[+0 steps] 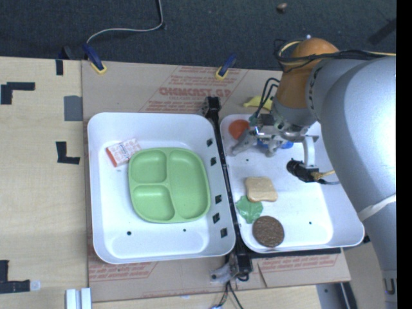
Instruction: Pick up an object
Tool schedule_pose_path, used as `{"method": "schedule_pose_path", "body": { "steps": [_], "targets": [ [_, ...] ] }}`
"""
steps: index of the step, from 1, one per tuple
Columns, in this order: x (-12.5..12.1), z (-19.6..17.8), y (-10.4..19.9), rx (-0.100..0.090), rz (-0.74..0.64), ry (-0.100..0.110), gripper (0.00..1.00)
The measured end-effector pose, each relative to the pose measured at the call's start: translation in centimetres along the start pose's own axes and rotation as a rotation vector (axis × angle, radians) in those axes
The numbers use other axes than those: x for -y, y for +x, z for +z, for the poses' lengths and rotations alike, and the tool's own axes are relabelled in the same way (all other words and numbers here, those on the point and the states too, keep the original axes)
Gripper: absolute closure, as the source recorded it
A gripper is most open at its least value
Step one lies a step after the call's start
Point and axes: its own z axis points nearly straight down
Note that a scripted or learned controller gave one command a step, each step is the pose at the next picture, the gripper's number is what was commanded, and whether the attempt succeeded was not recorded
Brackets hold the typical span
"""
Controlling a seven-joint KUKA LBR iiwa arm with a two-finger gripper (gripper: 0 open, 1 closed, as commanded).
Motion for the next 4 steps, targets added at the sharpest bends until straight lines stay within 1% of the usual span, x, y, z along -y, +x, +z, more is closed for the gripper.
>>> {"method": "schedule_pose_path", "body": {
  "steps": [1, 2, 3, 4],
  "targets": [
    [-0.1, 0.0, -1.0, -0.005, -0.005, -0.001, 0.0],
    [9.9, -0.1, -0.7, 0.006, -0.007, -0.038, 0.0],
    [9.9, -1.0, -0.7, 0.006, -0.008, -0.04, 1.0],
    [11.5, -9.8, 7.5, 0.004, -0.01, -0.038, 1.0]
  ]
}}
